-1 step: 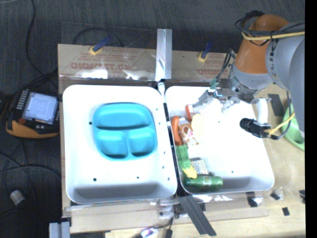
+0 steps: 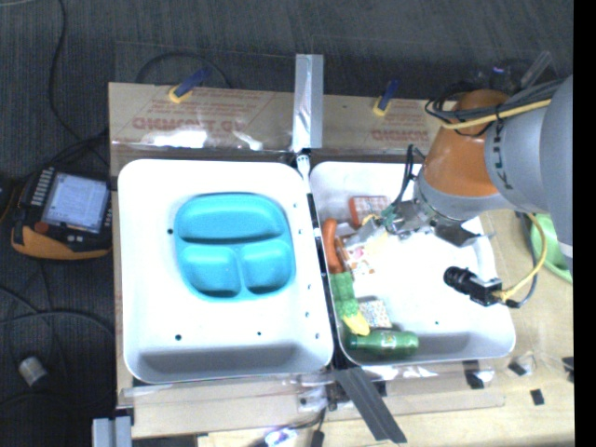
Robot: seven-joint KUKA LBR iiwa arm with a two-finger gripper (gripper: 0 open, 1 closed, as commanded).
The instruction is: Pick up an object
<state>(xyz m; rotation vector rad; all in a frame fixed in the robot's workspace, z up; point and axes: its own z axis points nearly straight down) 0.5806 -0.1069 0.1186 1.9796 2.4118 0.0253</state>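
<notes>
Camera view | gripper low in right bin, upper centre-right of frame, finger state cannot tell | risk: crowded pile along the bin's left wall, claw may snag 2 items or slip off | nearest object: small carton, red-orange and white, upper left of that bin | green bottle lies at bottom edge

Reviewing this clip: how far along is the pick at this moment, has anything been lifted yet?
Done: the arm has reached into the right bin, and its gripper sits low over the clutter near the orange item and small packets. In hand: nothing visibly lifted; the green bottle lies at the near wall, the blue tray lies in the left bin. Left: grasp and raise one item.
</notes>
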